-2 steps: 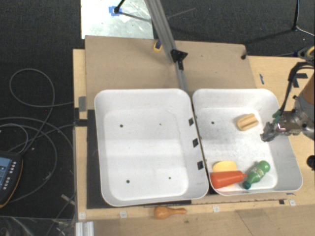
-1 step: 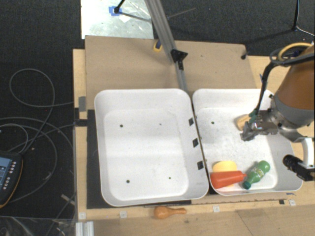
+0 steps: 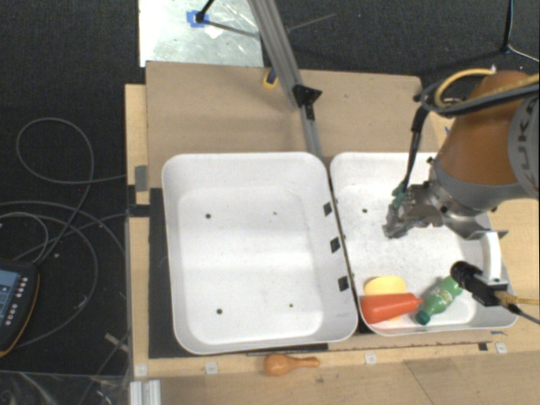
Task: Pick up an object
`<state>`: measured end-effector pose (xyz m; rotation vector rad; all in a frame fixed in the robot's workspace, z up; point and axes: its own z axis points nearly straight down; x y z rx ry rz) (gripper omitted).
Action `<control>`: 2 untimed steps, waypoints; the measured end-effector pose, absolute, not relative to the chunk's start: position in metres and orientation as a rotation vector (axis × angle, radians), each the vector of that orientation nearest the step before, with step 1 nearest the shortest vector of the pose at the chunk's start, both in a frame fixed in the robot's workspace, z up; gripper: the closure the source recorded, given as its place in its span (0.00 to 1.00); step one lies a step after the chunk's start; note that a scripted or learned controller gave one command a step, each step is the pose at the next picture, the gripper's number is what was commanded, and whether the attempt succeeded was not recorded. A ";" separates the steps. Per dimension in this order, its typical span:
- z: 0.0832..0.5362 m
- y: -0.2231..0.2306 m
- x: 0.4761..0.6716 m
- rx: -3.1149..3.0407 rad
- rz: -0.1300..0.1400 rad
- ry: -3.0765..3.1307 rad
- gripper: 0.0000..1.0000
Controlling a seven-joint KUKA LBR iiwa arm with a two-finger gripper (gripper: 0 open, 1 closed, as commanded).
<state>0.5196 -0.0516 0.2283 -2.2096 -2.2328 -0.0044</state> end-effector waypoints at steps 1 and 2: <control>0.240 0.001 0.518 -2.209 -0.007 -2.235 1.00; 0.227 0.056 0.512 -2.208 -0.003 -2.232 1.00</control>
